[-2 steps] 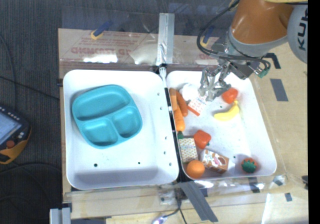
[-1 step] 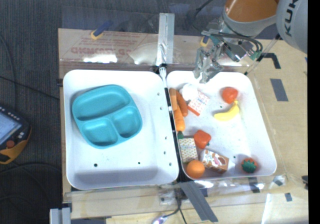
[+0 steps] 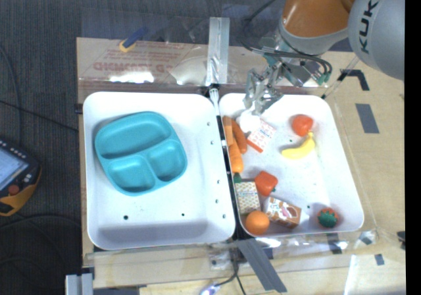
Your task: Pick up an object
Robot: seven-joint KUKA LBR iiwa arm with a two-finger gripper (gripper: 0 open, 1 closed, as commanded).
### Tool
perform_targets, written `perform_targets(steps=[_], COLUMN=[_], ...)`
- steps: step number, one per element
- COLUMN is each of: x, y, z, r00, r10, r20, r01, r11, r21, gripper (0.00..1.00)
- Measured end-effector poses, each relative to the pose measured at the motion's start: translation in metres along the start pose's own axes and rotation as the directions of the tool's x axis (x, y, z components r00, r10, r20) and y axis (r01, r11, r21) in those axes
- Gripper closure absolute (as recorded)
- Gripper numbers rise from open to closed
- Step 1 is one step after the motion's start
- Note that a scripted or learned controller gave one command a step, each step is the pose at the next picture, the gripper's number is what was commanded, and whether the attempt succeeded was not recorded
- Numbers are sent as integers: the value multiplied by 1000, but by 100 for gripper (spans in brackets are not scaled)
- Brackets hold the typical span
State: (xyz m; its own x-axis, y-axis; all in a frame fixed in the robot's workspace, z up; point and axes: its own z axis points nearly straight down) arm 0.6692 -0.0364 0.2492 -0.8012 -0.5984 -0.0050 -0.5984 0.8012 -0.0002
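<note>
Nearest in the right bin (image 3: pixel 345 175) lie an orange (image 3: pixel 257 222), a small carton (image 3: pixel 283 212) and a banana (image 3: pixel 298 148). Farther back, the gripper (image 3: pixel 260 97) hangs over the bin's rear edge; whether its fingers are apart or together, I cannot tell.

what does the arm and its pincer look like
The arm is grey with black KUKA lettering and a broad orange band above the wrist. Dark cables loop beside the band. The pincer is a small silvery metal assembly with thin fingers.

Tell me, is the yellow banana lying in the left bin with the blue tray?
No, the banana lies in the right bin; the blue tray sits alone in the left bin.
</note>
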Motion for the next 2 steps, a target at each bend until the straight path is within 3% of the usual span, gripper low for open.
perform_targets(steps=[1,2], x=[-22,-13], y=[30,16], z=[43,-42], r00=[1000,986], r10=[-29,168], r20=[0,1], r01=[29,-168], r11=[1000,986], r21=[-2,2], gripper=[100,100])
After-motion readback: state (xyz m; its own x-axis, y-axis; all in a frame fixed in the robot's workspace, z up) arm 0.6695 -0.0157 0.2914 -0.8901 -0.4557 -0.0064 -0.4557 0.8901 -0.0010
